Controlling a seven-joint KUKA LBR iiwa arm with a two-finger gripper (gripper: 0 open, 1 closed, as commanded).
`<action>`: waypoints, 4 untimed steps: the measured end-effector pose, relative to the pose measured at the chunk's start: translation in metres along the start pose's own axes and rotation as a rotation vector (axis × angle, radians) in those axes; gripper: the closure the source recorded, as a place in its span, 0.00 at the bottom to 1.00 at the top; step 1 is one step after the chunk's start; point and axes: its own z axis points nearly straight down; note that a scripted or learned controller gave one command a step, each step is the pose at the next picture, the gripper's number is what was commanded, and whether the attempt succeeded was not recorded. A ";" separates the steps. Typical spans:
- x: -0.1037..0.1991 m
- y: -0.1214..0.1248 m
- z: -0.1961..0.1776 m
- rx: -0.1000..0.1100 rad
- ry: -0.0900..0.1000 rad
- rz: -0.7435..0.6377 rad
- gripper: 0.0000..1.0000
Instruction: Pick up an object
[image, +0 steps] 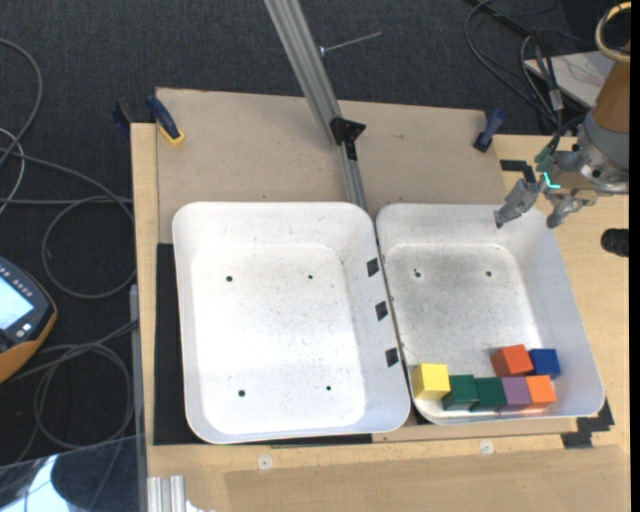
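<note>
Several small coloured blocks lie packed along the near edge of the right bin (560, 290): a yellow block (433, 379), two green blocks (476, 391), a purple block (516, 391), an orange block (540, 390), a red-orange block (512, 359) and a blue block (545, 361). My gripper (535, 211) hangs over the bin's far right corner, well away from the blocks. Its two fingers are spread apart with nothing between them.
The left bin (190, 300) sits beside the right one. A slanted metal pole (320, 90) rises from behind the bins' divide. Blue clamps (165, 118) hold the board at its far corners. Cables lie on the floor at left.
</note>
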 end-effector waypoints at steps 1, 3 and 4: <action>0.000 0.001 -0.003 -0.004 -0.003 -0.002 0.00; 0.010 0.007 0.095 0.001 -0.001 -0.002 0.00; 0.010 0.007 0.124 -0.001 -0.002 -0.002 0.00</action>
